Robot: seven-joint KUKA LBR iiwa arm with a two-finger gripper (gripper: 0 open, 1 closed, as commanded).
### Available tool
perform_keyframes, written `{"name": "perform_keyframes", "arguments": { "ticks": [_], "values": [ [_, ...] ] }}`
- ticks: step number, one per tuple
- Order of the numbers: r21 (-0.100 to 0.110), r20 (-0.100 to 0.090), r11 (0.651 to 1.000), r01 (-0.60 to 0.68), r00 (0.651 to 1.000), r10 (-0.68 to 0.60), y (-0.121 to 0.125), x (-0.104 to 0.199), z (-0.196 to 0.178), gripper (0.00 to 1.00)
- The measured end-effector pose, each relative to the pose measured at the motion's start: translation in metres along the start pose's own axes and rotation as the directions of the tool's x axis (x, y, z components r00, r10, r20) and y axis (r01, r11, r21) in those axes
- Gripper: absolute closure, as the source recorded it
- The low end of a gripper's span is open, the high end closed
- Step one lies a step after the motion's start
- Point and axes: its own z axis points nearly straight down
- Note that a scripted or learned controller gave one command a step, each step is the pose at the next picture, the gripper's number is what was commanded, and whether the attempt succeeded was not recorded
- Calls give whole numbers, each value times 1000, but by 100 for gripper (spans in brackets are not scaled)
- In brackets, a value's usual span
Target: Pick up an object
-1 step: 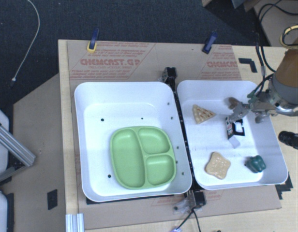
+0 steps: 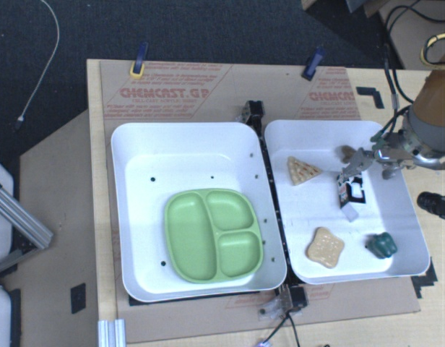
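Looking over the table, I read "CHEMCAST GP" printed in red across its brown protective sheet, above each bin. My left bin carries a green divided plate. My right bin holds a triangular cracker-like piece near its left wall, a tan biscuit-like piece and a teal lump along its near edge. My tool hangs mid-bin; whether it's spread I cannot tell. Nearest candidate: the tan piece, just nearward-left.
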Motion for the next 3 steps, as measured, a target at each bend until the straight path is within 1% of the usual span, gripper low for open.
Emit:
{"name": "perform_keyframes", "arguments": {
  "ticks": [1, 2, 3],
  "values": [
    [3, -1, 1000, -1, 1000, 1, -4, -6, 44, 0],
    [7, -2, 1000, 0, 1000, 0, -5, -6, 98, 0],
    [0, 0, 1000, 0, 1000, 0, -3, -6, 84, 100]
  ]
}}
